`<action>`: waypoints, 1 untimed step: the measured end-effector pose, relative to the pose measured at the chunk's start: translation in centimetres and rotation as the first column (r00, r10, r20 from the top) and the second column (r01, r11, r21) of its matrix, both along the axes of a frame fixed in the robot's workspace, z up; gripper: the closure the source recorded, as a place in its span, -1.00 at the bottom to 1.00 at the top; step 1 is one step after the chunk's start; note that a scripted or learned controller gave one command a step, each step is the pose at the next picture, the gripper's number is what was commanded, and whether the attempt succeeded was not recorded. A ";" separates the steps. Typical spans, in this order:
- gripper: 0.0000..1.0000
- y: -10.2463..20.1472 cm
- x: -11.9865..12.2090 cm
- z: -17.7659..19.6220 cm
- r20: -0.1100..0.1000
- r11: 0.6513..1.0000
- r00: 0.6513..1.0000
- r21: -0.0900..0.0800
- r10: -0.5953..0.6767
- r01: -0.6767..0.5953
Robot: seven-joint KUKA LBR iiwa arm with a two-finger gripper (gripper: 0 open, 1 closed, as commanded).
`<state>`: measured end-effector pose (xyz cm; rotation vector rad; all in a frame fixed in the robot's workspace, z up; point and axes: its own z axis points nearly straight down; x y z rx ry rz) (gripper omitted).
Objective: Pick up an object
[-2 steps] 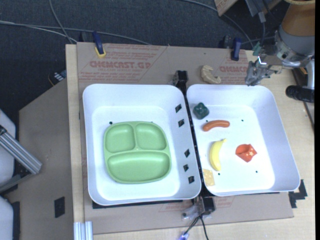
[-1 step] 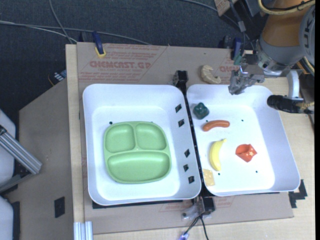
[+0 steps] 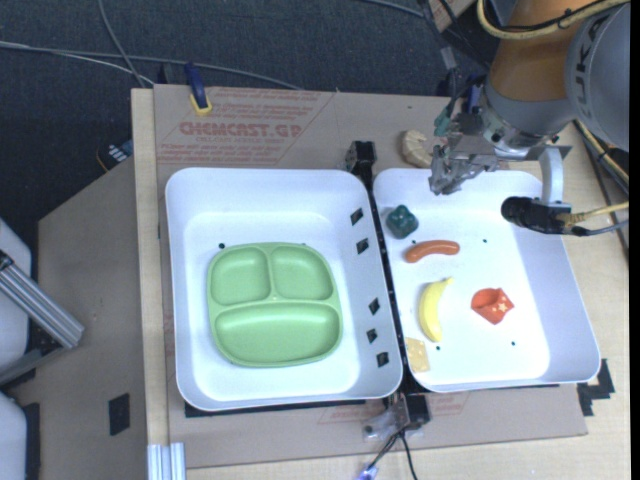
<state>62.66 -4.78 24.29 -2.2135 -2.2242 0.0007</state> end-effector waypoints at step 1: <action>1.00 5.2 -1.3 0.7 0.000 1.000 1.000 0.001 0.001 -0.001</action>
